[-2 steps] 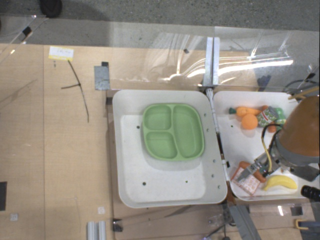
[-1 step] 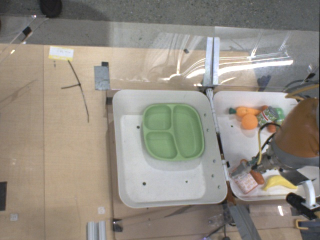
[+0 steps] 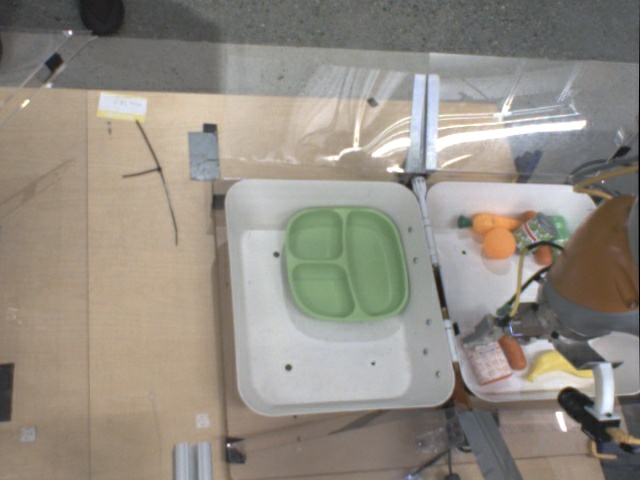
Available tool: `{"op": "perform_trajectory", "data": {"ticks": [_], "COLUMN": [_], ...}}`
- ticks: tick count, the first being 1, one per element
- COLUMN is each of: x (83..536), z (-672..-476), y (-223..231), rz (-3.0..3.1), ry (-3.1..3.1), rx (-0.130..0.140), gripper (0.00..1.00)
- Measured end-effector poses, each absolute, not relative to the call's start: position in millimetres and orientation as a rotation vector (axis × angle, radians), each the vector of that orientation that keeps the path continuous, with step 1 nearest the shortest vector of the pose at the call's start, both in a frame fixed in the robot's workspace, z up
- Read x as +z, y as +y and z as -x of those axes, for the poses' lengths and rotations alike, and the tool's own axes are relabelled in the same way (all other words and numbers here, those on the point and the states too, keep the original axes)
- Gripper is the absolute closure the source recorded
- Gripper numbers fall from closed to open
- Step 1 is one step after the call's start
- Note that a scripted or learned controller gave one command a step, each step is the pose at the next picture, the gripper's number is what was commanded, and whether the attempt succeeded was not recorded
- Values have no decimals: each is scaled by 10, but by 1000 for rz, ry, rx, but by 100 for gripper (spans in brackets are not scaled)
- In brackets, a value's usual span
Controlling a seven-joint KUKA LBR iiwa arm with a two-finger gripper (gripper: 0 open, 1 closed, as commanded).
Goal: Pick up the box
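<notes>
We see the gripper point(image 3: 497, 325) at lower right, just above the box point(image 3: 489, 363); its long axis runs roughly up-frame; the jaws' spread we cannot tell.

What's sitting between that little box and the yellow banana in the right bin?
In the camera view, a small red sausage-like toy lies between the box and the banana, by the box's right edge.

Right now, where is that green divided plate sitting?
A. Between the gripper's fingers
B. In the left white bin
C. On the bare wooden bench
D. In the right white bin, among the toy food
B. The green divided plate lies flat inside the left white bin, while the arm reaches over the right bin with the toy food.
</notes>
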State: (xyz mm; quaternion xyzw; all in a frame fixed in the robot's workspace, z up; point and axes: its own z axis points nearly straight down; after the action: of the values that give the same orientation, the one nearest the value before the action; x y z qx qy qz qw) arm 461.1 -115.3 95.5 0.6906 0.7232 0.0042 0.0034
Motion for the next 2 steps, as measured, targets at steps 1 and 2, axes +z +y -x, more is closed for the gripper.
{"op": "perform_trajectory", "data": {"ticks": [1, 2], "x": [1086, 1914], "z": [-4650, -4598], "y": [-1188, -454], "rz": [-2156, -1968], "ry": [2252, 2442], "rx": [19, 6], "gripper": [100, 100]}}
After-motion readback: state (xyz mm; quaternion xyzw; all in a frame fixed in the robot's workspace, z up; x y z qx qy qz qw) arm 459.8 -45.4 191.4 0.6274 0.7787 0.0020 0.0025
